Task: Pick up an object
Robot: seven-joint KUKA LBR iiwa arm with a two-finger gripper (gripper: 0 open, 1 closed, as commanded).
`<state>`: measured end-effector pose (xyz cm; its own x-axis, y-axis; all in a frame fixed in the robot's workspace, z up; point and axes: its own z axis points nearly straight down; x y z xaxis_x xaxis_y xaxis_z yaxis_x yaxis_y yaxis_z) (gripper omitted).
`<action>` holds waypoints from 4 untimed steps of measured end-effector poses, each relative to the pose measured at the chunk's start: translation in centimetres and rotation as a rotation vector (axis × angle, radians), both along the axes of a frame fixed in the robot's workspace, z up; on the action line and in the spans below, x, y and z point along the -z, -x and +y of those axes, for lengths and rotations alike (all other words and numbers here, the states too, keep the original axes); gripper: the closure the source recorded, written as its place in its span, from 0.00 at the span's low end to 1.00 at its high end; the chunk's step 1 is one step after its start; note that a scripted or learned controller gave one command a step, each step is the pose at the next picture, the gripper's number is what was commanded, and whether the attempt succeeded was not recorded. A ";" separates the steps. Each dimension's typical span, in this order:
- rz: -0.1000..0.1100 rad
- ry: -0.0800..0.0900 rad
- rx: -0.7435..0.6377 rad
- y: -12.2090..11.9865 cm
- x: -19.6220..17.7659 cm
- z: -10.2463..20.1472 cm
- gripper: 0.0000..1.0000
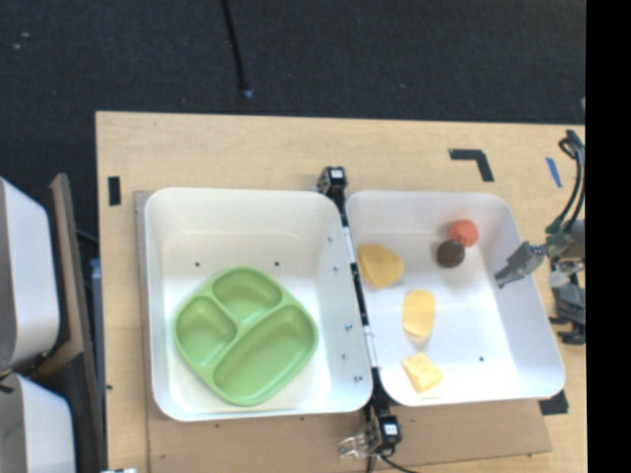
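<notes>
— Where are the things to pick?

— In the right bin (527, 348): a red ball (463, 232) touching a dark ball (451, 253), and three yellow pieces (419, 313). The left bin (158, 264) has a green divided plate (246, 335).

— And the gripper (523, 261)?

— It is at the right rim of the right bin, holding nothing; open or closed, I cannot tell. I think the approach has not begun. Next it must come over one object and descend.
</notes>
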<state>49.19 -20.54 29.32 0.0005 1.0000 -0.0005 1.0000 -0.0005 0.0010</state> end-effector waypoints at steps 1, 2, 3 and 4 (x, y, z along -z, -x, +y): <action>0.004 -0.001 0.000 -0.7 4.6 0.1 0.00; 0.005 -0.002 0.000 -1.0 10.7 -0.4 0.00; 0.005 -0.002 0.001 -0.2 16.2 -1.1 0.00; -0.001 0.000 0.002 -0.4 14.9 -1.2 1.00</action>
<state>49.54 -21.71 14.41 0.0021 1.0000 -0.0006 1.0000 -0.0021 0.0022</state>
